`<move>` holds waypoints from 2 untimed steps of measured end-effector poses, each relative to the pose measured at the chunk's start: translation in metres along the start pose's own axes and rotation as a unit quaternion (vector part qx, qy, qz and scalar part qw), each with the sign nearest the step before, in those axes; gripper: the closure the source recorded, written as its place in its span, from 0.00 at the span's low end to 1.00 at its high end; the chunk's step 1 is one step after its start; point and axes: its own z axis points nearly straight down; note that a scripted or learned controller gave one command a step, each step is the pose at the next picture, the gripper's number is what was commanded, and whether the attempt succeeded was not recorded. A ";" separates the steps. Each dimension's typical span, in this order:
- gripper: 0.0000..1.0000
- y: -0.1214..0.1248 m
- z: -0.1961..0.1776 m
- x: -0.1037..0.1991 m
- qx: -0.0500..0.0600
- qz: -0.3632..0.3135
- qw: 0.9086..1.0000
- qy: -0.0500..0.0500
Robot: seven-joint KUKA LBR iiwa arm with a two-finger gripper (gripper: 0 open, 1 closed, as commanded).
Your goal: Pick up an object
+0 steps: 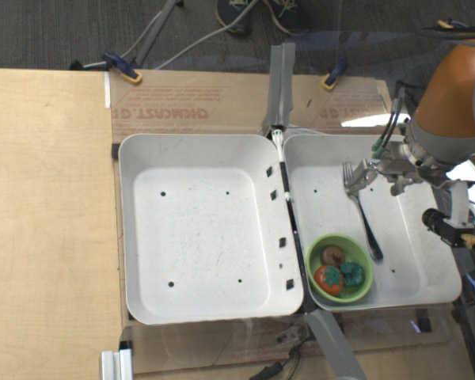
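Fork [361, 209] in the right bin [427, 287], gripper [372, 172] above its tines, finger state unclear.

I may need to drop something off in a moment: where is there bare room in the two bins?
The left bin has its whole floor bare between its walls. In the right bin, bare floor lies left of the fork and above the green bowl. It is crowded around the fork's head, where the gripper sits.

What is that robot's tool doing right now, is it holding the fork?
Tool: over the right bin, beside the fork; open or closed cannot be told, nor any hold.
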 end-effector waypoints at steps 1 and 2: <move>0.00 -0.061 0.113 0.009 0.001 0.041 0.999 0.001; 0.00 -0.086 0.112 0.018 0.001 0.119 0.993 0.001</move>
